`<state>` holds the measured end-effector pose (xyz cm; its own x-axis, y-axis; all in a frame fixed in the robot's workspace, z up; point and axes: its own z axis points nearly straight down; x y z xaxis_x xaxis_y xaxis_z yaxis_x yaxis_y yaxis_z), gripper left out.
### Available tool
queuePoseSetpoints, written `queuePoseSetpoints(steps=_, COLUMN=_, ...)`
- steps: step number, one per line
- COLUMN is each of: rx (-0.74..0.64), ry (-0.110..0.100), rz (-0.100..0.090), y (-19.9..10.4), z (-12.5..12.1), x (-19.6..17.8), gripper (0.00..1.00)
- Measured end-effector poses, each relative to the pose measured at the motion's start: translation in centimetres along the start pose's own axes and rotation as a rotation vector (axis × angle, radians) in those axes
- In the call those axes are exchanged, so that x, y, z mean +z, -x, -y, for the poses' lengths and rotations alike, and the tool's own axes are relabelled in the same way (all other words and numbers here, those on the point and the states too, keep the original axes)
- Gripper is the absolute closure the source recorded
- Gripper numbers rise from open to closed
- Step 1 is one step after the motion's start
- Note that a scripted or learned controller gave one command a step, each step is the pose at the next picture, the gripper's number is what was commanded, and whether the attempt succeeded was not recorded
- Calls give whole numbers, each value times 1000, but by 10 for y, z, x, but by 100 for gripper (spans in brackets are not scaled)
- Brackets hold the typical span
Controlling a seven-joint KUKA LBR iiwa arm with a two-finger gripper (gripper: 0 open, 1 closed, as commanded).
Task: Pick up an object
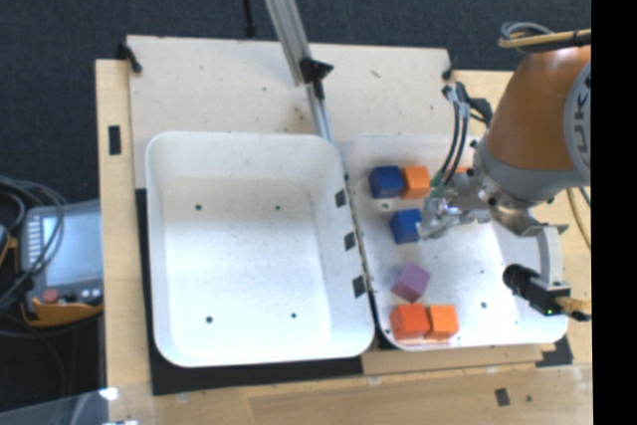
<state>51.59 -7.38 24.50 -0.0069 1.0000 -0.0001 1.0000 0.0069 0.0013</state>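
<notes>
The right bin (478, 328) holds several small blocks. A blue block (386, 181) and an orange block (417, 179) sit side by side near its far edge. Another blue block (405, 226) lies just below them. A purple block (410, 282) rests near the middle, and two orange blocks (423, 321) lie together at the near edge. My gripper (436, 217) reaches down from the right, right beside the second blue block and touching or nearly touching its right side. No block shows between the fingers.
The left bin (164, 214) lies beside the right one, separated by a rim with black clips (350, 239). A slanted metal pole (284, 10) rises behind the bins. Cables and a small screen device (60, 259) sit off the bench at left.
</notes>
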Motion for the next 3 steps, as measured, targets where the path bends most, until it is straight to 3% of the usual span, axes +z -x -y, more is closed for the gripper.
queuePoseSetpoints(steps=3, rx=2, ry=-1, rz=-2, y=-161, z=-41, x=11, gripper=100)
